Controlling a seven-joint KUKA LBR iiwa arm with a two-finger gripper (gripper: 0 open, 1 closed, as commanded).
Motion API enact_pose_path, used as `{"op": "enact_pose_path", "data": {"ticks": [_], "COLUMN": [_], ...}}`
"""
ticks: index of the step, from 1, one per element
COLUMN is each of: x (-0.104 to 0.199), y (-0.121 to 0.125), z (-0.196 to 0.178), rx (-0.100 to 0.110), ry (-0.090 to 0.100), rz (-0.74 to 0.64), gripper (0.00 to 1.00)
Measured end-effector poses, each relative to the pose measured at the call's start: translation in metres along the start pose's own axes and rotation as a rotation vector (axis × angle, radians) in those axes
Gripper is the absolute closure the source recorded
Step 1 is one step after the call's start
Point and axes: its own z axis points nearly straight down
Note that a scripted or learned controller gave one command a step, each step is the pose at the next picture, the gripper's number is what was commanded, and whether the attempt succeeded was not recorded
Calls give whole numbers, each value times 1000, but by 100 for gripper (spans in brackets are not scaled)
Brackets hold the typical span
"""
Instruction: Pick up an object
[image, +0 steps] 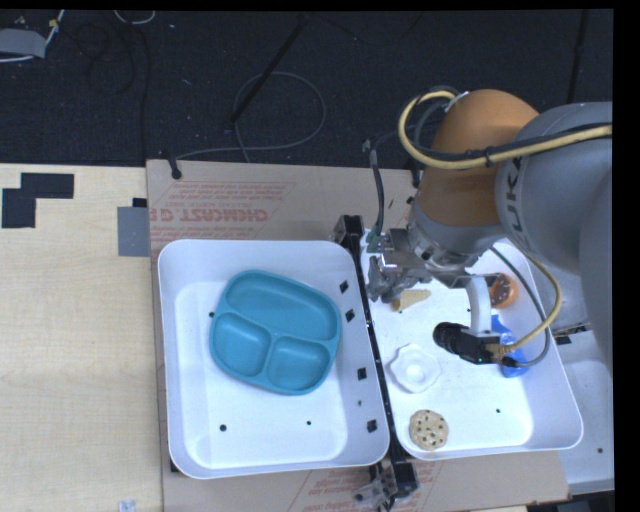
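Observation:
My gripper (384, 282) hangs low over the far left corner of the right bin (545, 430), close to the wall between the two bins. A small tan wedge (411, 297) lies just to its right, touching or nearly touching it. A white round lid-like piece (413, 367) rests in the middle of that bin. A chocolate-chip cookie (428, 429) lies near the bin's front edge. An orange item (503, 292) and a small blue item (514, 362) sit farther right, partly hidden by the arm.
The left bin (190, 410) holds a blue divided plate (275, 331). The grey arm with its orange band (480, 150) covers the far right part of the right bin. Cardboard (250, 205) lies under both bins.

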Motion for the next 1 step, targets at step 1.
{"op": "enact_pose_path", "data": {"ticks": [1], "x": [45], "y": [0], "z": [4], "rx": [0], "ry": [-1], "rz": [1], "gripper": [100]}}
